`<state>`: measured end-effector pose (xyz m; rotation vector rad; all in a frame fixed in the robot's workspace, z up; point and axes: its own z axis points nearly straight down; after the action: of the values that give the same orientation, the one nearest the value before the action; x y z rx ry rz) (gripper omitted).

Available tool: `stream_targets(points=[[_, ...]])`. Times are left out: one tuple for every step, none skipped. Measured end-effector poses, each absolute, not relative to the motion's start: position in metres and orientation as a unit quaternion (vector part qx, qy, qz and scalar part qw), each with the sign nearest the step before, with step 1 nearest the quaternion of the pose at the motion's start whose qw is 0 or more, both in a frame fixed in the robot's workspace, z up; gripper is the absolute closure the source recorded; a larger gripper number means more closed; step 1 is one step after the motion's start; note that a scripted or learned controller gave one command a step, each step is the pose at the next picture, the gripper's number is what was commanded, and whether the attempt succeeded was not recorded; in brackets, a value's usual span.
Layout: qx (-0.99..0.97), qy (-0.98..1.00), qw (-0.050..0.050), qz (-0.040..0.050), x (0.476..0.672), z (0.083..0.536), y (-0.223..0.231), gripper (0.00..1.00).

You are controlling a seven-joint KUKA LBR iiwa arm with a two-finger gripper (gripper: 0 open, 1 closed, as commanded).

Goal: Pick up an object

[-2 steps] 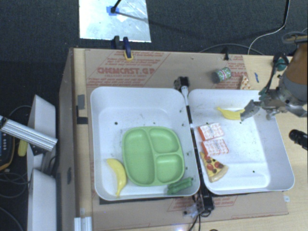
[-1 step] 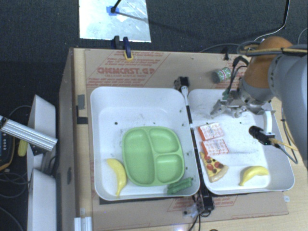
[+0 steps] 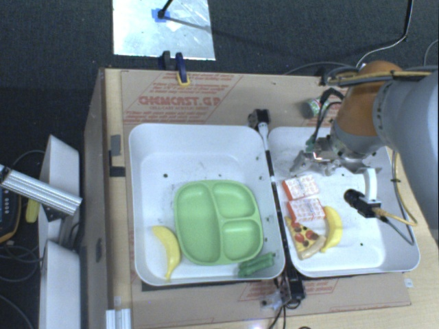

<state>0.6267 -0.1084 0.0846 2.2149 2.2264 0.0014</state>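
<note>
Hovering over the right bin's (image 3: 405, 252) far end, the hand (image 3: 317, 157) sits w/ nothing visibly held; can't tell its state. Just beside it, toward the near side: 2 red-white packets (image 3: 304, 198), 1 pizza slice (image 3: 306, 237), 1 banana (image 3: 333, 227). Risk: items lie touching, so a grab may slip or nudge neighbours. Left bin (image 3: 147, 184): 1 green tray (image 3: 218, 222), 1 banana (image 3: 168, 249), 1 green piece (image 3: 256, 265).

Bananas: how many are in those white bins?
2. One banana lies in the left bin beside the green plate; the other banana lies in the right bin.
</note>
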Motion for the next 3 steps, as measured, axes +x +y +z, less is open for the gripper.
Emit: stream_targets(points=[[0.707,0.707,0.001,-0.0001,0.55,0.099,-0.145,0.0],[0.707,0.708,0.003,0.0014,0.488,0.086,-0.202,0.0],[0.707,0.708,0.001,0.0008,0.487,0.085,-0.206,0.0]])
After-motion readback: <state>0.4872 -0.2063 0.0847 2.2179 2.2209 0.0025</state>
